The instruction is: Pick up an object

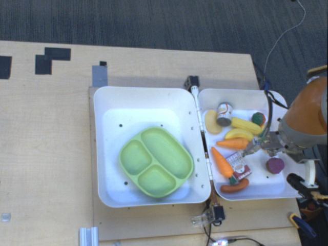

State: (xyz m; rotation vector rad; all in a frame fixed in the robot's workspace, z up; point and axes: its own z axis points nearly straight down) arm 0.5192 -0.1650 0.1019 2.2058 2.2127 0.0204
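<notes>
Sausage (234, 187) front, tool (254, 146) over carrot (233, 143), grip unclear

A light wooden bench (46, 152) fills most of the camera view, ending at the top against dark grey carpet (154, 14). Two shallow white bins rest directly on it, side by side and touching along a shared edge: the left bin (110, 137) and the right bin (256, 188), which sits near the bench's right end. Black tape patches (51, 59) are stuck to the bench's upper left. A small grey block (100, 76) stands just above the left bin's top-left corner. A black clamp (192, 81) sits at the top of the seam between the bins, another clamp (215, 213) at its bottom, with wires trailing off.
</notes>
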